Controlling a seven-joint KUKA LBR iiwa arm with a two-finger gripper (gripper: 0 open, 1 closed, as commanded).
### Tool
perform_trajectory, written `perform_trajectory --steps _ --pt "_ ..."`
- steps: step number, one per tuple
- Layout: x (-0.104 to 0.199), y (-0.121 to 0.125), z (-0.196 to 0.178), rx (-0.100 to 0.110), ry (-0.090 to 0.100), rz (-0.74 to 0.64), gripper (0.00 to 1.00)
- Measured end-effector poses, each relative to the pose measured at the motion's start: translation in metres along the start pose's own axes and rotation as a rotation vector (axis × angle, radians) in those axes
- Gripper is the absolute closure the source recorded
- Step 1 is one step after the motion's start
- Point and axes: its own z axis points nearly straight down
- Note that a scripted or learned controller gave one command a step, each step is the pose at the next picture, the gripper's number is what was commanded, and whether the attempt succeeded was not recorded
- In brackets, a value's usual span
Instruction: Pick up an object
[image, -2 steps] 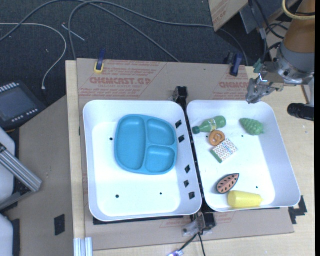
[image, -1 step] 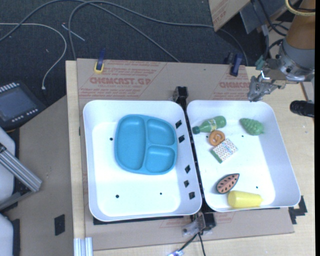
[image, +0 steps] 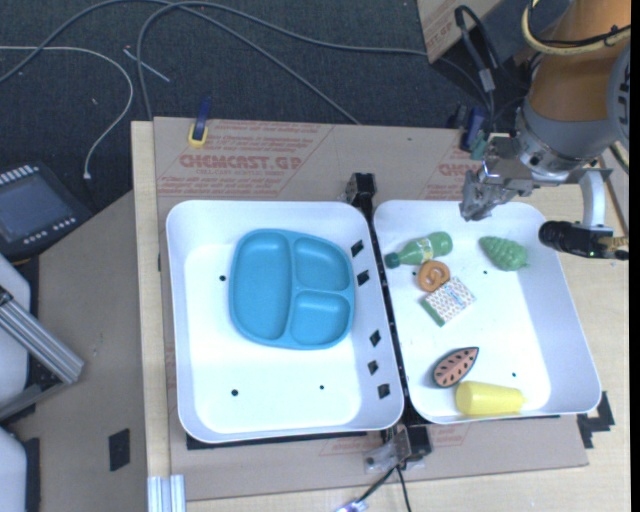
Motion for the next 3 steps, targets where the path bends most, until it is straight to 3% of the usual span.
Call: perform_trajectory --steps 2,3 --pt "0.106 -0.017 0.001 -0.001 0.0 -0.002 1.0" --pt "0.149 -0.028 0.024 0.001 -0.001 0.0 1.0"
